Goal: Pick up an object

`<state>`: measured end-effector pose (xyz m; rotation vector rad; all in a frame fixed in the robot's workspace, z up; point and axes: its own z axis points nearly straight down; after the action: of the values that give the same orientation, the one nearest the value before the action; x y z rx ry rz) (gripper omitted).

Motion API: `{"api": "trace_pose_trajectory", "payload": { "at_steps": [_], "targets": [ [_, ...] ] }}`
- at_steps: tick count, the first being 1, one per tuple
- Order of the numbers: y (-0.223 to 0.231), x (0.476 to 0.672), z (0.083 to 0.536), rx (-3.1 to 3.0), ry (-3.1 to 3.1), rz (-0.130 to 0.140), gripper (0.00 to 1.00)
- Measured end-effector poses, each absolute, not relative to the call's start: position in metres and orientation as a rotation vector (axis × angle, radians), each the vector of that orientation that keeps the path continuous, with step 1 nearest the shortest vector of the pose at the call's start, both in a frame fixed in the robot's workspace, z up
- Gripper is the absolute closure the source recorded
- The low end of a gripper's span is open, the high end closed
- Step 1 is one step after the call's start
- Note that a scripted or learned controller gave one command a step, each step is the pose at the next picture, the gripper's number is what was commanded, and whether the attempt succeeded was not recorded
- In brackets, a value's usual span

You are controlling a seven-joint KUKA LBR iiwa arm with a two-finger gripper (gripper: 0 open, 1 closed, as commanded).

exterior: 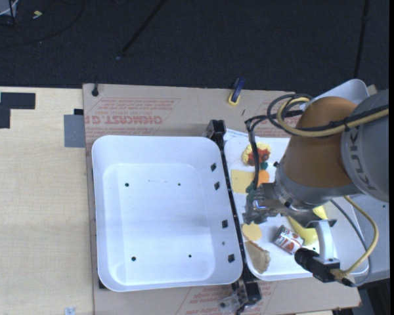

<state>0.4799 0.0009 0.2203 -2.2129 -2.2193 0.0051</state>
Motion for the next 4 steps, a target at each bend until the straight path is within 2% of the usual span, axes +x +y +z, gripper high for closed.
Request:
{"api": "trace_pose_trajectory", "payload": {
  "at_steps": [1,2,3,4],
  "targets": [
    [0.067,0.505,0.376,-2.216,-2.238,-0.022,1.0],
    [0.02,0.473,0.239,-2.22,-2.208,0.021,1.0],
    [0.081,0.481,0.334,-2.214,-2.231,-0.009,1.0],
    [0.184,0.477,0.36,-2.207,-2.233,-0.002,1.0]
  ]
}}
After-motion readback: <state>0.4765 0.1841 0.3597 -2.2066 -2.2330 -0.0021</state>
